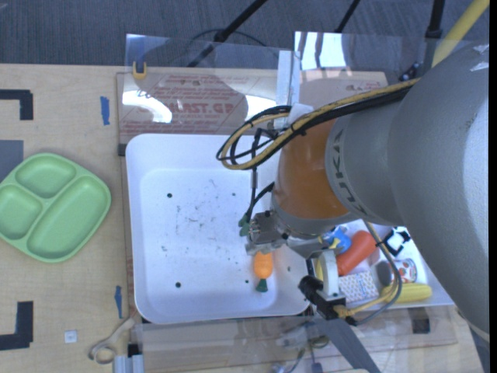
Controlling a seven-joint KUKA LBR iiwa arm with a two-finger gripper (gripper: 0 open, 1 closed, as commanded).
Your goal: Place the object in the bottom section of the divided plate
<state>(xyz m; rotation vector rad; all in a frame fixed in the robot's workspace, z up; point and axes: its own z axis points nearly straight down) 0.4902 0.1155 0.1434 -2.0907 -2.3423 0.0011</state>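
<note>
A small orange toy carrot [263, 266] with a green tip lies near the front right corner of the left white bin [178, 208]. My gripper [262, 245] hangs directly over the carrot's upper end, touching or nearly touching it. The big grey arm with its orange band [311, 177] hides much of the gripper from above. The green divided plate [51, 205] sits on the wooden bench far to the left, outside the bins. It has two small sections at its upper left and one long section at its lower right.
The right bin [388, 243] holds several toys under the arm: a red-orange piece [356, 252], a yellow banana-like piece [411, 291] and a white patterned item [359, 286]. Black and yellow cables [248, 142] loop off the wrist. A clear panel [202, 92] stands behind the bins.
</note>
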